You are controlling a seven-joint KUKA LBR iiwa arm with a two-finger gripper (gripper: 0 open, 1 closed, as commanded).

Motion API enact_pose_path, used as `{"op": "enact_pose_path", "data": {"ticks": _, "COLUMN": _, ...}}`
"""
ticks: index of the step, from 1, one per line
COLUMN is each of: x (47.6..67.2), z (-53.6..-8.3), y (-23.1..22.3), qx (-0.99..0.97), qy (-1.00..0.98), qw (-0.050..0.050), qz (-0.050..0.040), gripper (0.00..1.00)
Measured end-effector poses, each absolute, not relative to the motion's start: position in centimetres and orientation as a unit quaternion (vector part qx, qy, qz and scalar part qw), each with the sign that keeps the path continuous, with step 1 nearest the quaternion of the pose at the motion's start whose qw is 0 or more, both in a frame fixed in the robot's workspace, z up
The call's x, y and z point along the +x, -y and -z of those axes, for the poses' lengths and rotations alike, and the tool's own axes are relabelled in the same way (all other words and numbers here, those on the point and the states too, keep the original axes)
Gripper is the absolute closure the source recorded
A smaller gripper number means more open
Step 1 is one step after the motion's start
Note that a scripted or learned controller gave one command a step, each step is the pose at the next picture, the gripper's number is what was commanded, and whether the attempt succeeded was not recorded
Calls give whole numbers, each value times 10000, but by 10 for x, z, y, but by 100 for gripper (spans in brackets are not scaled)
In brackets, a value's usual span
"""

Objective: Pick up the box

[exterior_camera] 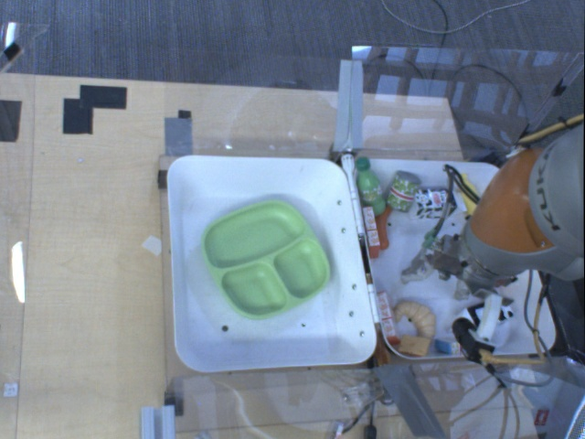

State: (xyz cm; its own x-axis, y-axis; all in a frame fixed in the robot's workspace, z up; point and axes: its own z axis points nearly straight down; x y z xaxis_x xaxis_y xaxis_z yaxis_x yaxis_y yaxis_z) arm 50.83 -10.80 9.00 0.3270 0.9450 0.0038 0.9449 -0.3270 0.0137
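A pale wooden tabletop carries black tape patches at its far left. Beyond it lies grey-blue carpet floor, where a thin black cable loops. Two shallow white plastic bins sit side by side on the tabletop. The left bin holds a light green divided plastic plate.

In the right bin, a small green plastic bottle lies in the far corner, against the wall shared with the left bin. Just right of the bottle is a round green-and-white can. Right of the can, still near the bottle, is a small black-and-white patterned box. The box rests on the bin floor close to the far wall. Its long axis seems to run roughly left to right, one end toward the can and bottle, though it is too small to be sure.

The grey arm with the orange band reaches in well to the right of the bottle. Its metal tool hangs nearer the camera than the bottle, apart from the box. Whether the tool is spread or pressed together cannot be told, and nothing is seen in it. A tan croissant-shaped toy lies farther toward the camera than the bottle.
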Motion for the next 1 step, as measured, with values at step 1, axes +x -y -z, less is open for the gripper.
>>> {"op": "enact_pose_path", "data": {"ticks": 1, "x": 631, "z": -88, "y": 101, "qx": 8097, "qy": -5868, "qw": 13, "qz": -20, "gripper": 0}}
